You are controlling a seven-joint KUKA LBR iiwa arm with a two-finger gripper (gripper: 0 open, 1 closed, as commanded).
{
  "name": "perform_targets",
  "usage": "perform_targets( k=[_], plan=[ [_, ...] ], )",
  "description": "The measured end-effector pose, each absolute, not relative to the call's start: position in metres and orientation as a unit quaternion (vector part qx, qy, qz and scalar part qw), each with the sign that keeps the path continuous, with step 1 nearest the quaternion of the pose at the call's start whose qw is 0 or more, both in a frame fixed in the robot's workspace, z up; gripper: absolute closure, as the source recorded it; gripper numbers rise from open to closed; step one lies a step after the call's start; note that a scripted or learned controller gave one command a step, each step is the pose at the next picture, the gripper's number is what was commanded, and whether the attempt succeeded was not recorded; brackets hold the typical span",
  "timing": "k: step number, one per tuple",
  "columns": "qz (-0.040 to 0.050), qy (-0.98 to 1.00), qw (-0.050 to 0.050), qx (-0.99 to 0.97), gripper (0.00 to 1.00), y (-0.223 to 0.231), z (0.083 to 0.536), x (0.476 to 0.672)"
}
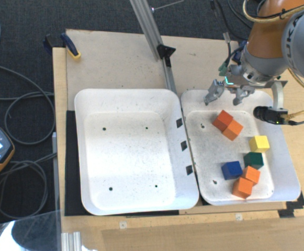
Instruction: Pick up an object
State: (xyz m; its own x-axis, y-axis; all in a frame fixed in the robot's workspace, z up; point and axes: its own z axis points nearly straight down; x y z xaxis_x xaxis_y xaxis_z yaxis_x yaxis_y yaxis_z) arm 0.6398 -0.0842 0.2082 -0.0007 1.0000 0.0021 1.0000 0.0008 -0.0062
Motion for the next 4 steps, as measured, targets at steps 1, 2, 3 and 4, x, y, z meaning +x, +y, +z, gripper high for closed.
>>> perform_targets(
  k=[1, 2, 3, 4],
  plan=[
    [-0.0001, -0.708, 0.001, -0.707, 0.0, -0.084, 0.211, 0.641],
    [0.0025, -0.707, 0.003, -0.707, 0.0, -0.086, 0.148, 0.636],
    [-0.0042, -0.707, -0.006, -0.707, 0.0, -0.086, 0.118, 0.641],
    [-0.0049, -0.707, -0.007, -0.707, 1.0, -0.086, 0.128, 0.642]
  ],
)
